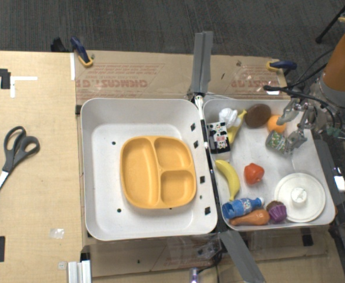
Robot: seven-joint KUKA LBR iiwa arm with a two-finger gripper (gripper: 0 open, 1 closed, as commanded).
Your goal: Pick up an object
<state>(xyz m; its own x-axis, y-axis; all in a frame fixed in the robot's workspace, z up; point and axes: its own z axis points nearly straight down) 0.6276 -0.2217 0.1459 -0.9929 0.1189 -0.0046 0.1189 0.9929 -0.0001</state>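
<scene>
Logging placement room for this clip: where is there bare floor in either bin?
Left bin: a bare white margin rings the yellow divided plate. Right bin: crowded, apart from a patch between the red pepper, white lid and gripper.

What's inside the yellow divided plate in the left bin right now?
All three compartments of the yellow divided plate show bare yellow. The bin floor beneath the plate is covered.

Bins: white. Divided plate: yellow-orange. Banana: yellow. Pepper: red. Carrot: orange. Bottle: blue. Onion-like piece: purple. Round lid: white. Kiwi-like ball: brown. Small carton: black-and-white cow pattern. Scissors: black handles. Desk: pale wood
</scene>
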